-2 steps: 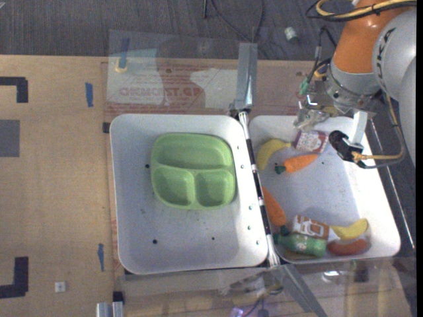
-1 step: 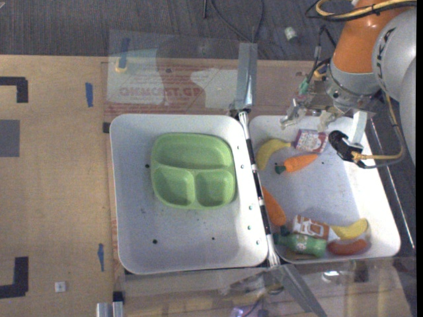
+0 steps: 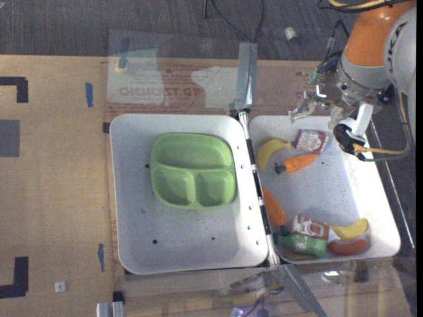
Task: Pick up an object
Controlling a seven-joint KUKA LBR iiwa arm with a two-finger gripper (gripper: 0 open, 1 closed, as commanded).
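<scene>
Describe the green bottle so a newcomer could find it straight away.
Start at the right bin, the one nearest the arm, and go to its front edge. The green bottle lies on its side there, left of a red sausage and below a small orange carton. It is the one green item in that bin.

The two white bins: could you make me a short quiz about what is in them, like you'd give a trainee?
1. True or false: the green plate lies in the left bin.
2. Which lies nearest the gripper?
A. the green bottle
B. the small red and white packet
C. the green plate
3. Fill in: the carrot in the right bin lies just right of a yellow ____.

Key: 1 true; 2 B; 3 banana.
</scene>
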